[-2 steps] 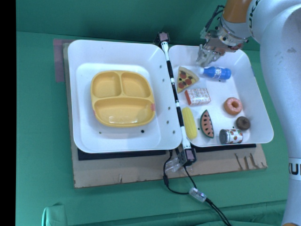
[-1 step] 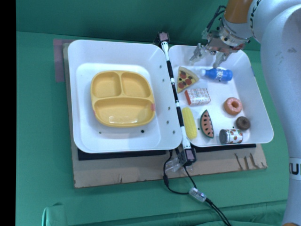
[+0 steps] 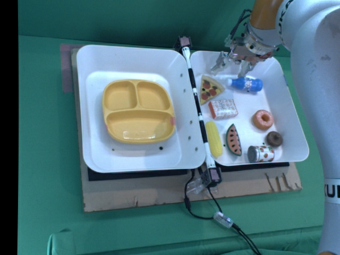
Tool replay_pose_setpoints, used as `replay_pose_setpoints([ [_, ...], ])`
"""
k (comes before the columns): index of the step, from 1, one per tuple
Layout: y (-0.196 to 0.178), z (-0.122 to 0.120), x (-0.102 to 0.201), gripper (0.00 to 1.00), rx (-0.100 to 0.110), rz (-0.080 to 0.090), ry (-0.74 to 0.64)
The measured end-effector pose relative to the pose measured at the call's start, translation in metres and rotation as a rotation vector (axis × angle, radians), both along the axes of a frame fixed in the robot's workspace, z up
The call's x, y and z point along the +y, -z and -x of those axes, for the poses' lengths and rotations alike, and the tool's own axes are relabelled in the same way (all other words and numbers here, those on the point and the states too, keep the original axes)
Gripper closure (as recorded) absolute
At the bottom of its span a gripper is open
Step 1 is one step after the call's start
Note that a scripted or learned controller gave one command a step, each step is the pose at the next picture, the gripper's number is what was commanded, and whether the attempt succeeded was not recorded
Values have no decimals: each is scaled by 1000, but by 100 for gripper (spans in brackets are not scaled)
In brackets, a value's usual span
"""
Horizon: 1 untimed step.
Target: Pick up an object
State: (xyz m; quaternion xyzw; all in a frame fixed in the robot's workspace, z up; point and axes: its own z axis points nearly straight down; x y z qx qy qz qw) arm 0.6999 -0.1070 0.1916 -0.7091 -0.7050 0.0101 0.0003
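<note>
In the right bin (image 3: 297, 142), near its far edge, a blue bottle (image 3: 246, 84) is seen lying on its side, its white cap turned toward the divider between the bins. Just above and to the left of it, the gripper (image 3: 231, 64) is held over the far part of the bin, its fingers (image 3: 218, 64) spread apart with nothing between them. The bottle is not touched by them.

Beside the bottle, toward the divider, a pizza slice (image 3: 210, 88) is laid flat. Below these, a small red and white carton (image 3: 223, 108) is placed near the middle of the bin. An orange doughnut (image 3: 262, 119) is found to its right, and a smaller chocolate doughnut (image 3: 274, 138) just below that. Along the divider a corn cob (image 3: 214, 138) is laid lengthwise, with a watermelon slice (image 3: 233, 139) just beside it. A tin can (image 3: 260, 153) is seen on its side near the front edge, close to the chocolate doughnut.

In the left bin (image 3: 90, 62), a yellow plate (image 3: 138, 111) with three compartments is set in the middle. Both bins are carried on a brown board (image 3: 133, 198) upon the green surface (image 3: 42, 142).
</note>
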Motion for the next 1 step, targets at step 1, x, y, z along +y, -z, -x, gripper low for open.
replay_pose_setpoints([
  [1, 2, 1, -1, 0, 0, -1, -1],
])
